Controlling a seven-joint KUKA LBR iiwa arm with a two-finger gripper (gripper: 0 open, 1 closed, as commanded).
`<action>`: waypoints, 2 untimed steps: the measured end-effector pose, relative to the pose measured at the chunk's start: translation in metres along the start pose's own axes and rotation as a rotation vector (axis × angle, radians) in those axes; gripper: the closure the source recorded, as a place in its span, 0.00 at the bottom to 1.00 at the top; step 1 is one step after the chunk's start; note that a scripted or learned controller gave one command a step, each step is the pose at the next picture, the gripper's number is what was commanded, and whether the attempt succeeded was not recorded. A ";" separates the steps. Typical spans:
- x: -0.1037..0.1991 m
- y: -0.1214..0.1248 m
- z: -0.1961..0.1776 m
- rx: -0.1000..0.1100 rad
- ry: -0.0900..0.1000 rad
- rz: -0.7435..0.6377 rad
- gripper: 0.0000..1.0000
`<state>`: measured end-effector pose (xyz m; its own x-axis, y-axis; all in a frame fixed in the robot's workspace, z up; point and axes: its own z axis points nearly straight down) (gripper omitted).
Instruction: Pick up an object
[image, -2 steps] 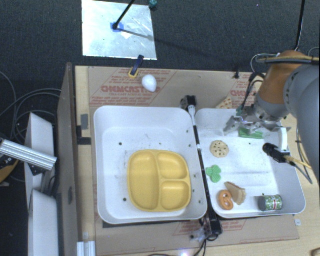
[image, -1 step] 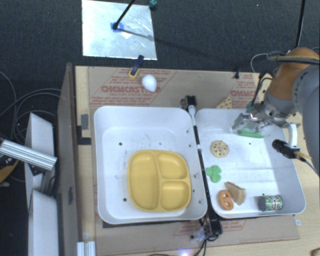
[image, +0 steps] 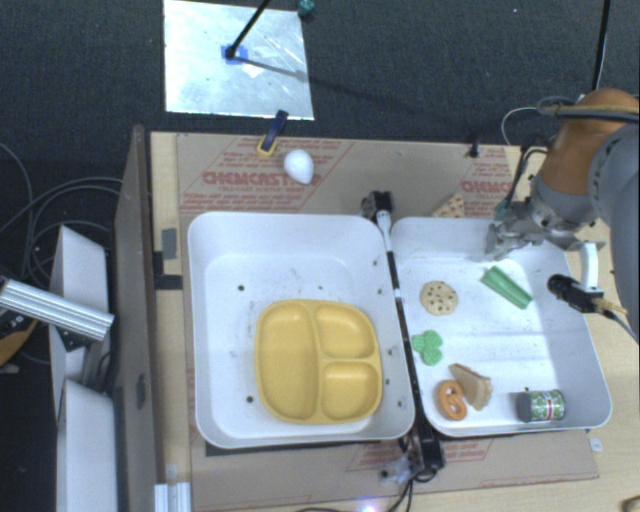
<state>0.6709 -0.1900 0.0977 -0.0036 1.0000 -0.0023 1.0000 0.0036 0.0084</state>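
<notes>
The gripper (image: 506, 240) hangs over the right bin's (image: 590, 395) far edge, just above a green block (image: 506, 286); whether its fingers are apart cannot be told.

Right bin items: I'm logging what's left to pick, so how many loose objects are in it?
5, though the arm may hide more. Cookie upper left, green block by the gripper, green broccoli-like piece at the left wall, pretzel and bread touching near the front, can front right.

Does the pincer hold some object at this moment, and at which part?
It seems to hold nothing: the pincer hovers just above the green block, apart from it.
</notes>
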 end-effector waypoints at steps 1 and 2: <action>0.000 0.000 0.001 0.001 0.000 -0.001 0.00; -0.017 -0.027 0.013 0.008 0.001 0.004 0.00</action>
<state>0.6437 -0.2073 0.0844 0.0000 1.0000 -0.0013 1.0000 0.0000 0.0006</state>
